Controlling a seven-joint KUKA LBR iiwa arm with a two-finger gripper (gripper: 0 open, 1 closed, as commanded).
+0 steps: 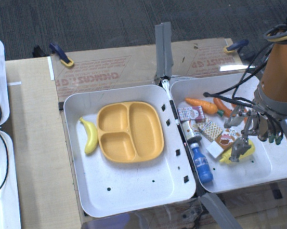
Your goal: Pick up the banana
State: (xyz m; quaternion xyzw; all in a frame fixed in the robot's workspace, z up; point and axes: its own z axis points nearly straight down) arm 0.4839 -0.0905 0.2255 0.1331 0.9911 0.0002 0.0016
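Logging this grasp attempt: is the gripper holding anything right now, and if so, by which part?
It cannot be told. The gripper sits low over a yellow item in the right bin. The banana lies untouched in the left bin.

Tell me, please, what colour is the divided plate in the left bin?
The divided plate is yellow-orange, plain and unpatterned, seen best in the camera view.

Two bins sit side by side on the bench. In the left bin [91, 196] a divided plate [130, 131] lies toward the far edge, and a banana [89, 136] lies just beside the plate's left side, near the bin's left wall. In the right bin [276, 170] a bottle [200, 162] lies along the left wall, carrots [208, 105] lie near the far edge, and packets [208, 129] lie between them. The gripper [241, 148] hangs over a second banana [243, 151] near the bin's middle.
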